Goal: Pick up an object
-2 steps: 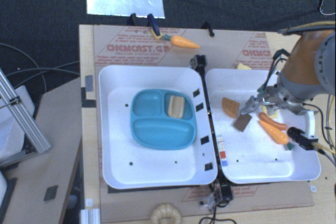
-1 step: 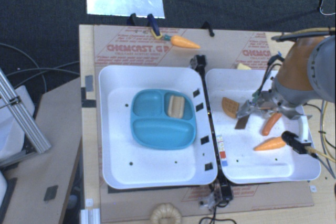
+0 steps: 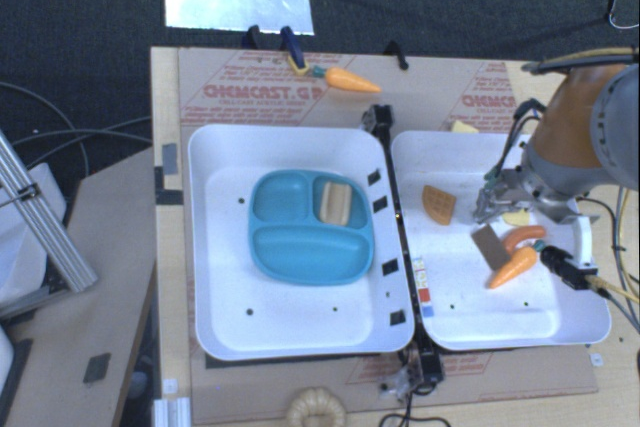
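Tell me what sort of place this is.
Probably a robotics lab bench for grasping trials: a robot arm reaches over two white bins holding toy food, such as a carrot, with loose cables around.

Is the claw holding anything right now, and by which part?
Cannot be told. The claw is low in the right bin, left of the hot dog; nothing shows between its tips.

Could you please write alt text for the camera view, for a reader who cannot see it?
The arm's gripper hangs low in the right bin, near a toy carrot, a hot dog, a brown block and a waffle piece. The left bin holds a blue divided plate.
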Robot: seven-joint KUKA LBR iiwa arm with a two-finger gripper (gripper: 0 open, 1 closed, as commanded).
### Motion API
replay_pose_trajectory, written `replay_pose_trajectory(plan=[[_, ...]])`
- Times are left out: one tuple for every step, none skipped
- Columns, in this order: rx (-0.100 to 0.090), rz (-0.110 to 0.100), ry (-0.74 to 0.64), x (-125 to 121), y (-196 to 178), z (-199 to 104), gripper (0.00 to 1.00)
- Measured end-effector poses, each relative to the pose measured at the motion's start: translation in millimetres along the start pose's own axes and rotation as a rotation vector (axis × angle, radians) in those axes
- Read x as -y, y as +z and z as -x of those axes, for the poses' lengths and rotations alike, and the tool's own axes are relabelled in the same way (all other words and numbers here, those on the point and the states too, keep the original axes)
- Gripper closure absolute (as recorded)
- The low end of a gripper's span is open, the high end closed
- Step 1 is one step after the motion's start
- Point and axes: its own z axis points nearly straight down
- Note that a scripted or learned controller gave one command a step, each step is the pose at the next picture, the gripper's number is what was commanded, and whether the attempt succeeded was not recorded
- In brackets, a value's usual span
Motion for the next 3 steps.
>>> replay_pose_trajectory(plan=[[0.0, 0.003, -0.003, 0, -64, -3, 1.0], [0.0, 0.003, -0.004, -3, -108, -5, 1.0], [0.0, 0.001, -0.005, -4, -130, -5, 1.0]])
